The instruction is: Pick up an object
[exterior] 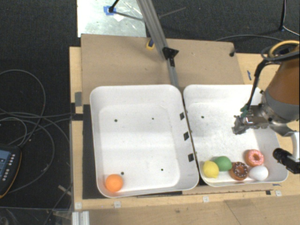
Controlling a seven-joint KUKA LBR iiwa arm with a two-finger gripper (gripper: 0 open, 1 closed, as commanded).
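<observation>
1. No brand, label or readable writing shows on anything; a handheld pendant at the left edge has a small screen, but its text is too small to make out.
2. The arm enters from the right, its orange band above the grey wrist, and bends down over the right bin.
3. The gripper hangs over the bare middle of the right bin, pointing left and down. It is too dark and small to tell how it stands, and nothing can be seen in it.
4. Five objects sit in a cluster along the right bin's near edge, well below the gripper: a yellow ball, a green ball touching it, a brown donut, a pink donut and a white ball.
5. The brown donut lies between the green ball and the white ball; the pink donut is just behind the white ball.
6. The left bin holds an orange ball in its near left corner, far from the gripper.
7. The bins touch side by side on a bench of tan board.
8. A grey pole slants down from the top to the bins' far edge.
9. Cables loop on the dark floor to the left.
</observation>
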